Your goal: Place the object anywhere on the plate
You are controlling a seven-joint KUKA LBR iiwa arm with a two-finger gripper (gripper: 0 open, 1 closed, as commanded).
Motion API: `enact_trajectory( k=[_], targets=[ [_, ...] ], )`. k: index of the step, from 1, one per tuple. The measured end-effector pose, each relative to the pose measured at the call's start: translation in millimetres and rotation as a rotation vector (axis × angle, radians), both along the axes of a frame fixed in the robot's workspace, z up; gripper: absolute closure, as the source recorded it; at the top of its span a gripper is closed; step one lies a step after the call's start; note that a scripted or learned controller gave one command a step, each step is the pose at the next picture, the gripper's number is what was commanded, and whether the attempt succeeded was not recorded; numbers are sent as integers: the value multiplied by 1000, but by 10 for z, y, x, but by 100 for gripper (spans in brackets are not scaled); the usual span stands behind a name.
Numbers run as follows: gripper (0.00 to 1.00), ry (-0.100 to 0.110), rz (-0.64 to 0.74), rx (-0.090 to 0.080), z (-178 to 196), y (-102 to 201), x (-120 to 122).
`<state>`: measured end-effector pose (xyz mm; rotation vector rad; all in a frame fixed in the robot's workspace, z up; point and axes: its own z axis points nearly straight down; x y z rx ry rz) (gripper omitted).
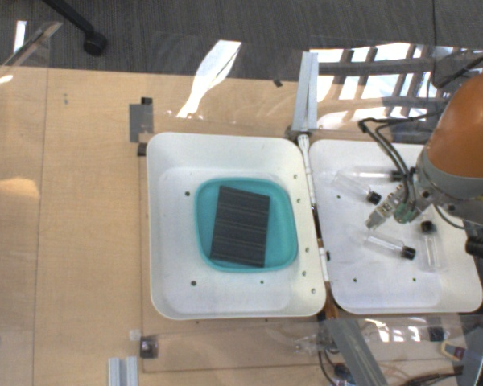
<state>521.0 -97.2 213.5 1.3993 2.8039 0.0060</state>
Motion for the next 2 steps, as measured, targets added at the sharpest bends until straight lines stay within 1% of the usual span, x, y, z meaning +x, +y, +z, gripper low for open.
enact_trajectory(
  k=[1, 2],
  targets=[
    [100, 3, 94, 1, -289, 1076, -299],
    [100, 0, 264, 0, -277, 1591, 340]
  ],
)
